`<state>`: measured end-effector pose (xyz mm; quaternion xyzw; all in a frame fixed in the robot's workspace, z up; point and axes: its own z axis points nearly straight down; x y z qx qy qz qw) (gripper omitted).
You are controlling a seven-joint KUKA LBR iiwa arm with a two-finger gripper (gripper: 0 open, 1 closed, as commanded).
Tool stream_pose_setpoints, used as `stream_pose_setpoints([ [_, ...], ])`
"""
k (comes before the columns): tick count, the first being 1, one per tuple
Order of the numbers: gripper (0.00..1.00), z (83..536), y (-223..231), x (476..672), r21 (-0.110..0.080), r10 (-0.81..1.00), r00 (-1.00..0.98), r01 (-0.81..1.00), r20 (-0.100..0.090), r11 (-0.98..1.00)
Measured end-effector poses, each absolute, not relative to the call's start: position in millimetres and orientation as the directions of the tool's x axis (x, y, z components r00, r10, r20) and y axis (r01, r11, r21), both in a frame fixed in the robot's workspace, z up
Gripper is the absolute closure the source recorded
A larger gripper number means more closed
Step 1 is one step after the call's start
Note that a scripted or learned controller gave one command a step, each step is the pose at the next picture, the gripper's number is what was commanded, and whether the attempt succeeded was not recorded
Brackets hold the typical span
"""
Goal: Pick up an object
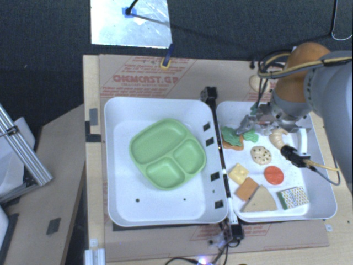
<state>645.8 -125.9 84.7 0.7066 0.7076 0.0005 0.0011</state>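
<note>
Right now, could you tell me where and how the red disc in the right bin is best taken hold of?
The red disc lies flat and apart from its neighbours, so I would come straight down from above and pinch across its round edge. The sides toward the cookie and the patterned block look freest, though its thickness is hard to judge.

A green tray (167,153) with three compartments lies tilted in the left bin (118,203). Both bins sit on a brown board (146,79) printed with red lettering. A yellow clip (165,63) rests at the board's far edge. Beyond it a shiny silver sheet (110,15) lies on dark carpet (38,48). Metal rails (22,150) slant at the left edge
</note>
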Motion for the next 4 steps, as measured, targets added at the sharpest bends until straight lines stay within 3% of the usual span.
stream_pose_setpoints([
  [1,1.0,98,-126,647.8,0.008,1.0,-0.001,1.0,-0.002,0.001],
  [4,1.0,227,-135,650.3,0.005,1.0,-0.005,1.0,-0.001,0.005],
])
